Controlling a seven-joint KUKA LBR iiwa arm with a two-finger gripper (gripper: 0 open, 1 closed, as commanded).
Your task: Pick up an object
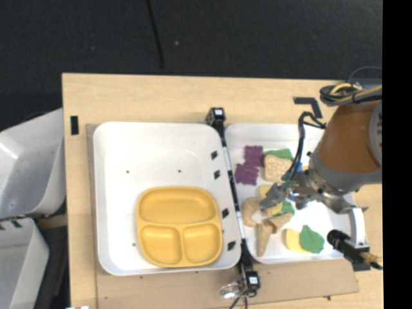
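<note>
The arm point(347, 150) leans in over the right bin point(239, 134), its orange band broad above the grey wrist. The gripper point(275, 197) is down among the heap of small things in the middle of that bin. From here its dark tip sits right on a yellow piece point(269, 192) with a bit of green against it — whether anything is truly pinched there, or how wide the gripper stands, I cannot tell; the wrist and a blue cable crowd the spot.

The heap presses in on every side of the gripper. Toward the far wall of the right bin lie two purple pieces point(249, 165), one above the other, and just beside them a speckled tan block point(277, 167) with a green leaf-like piece point(282, 153) at its upper edge. On the side nearer the divider sits a tan lump point(251, 206), and below it, toward the near wall, a tan wedge point(264, 235) pointing down. A pale yellow disc point(293, 239) and a green piece point(312, 239) lie together close to the near wall, under the wrist.

Across the divider from the right bin, the left bin point(109, 172) holds a yellow compartment tray point(179, 225), lying flat toward its near side — well apart from the gripper. Both bins rest on the pale wooden bench point(161, 95).
</note>
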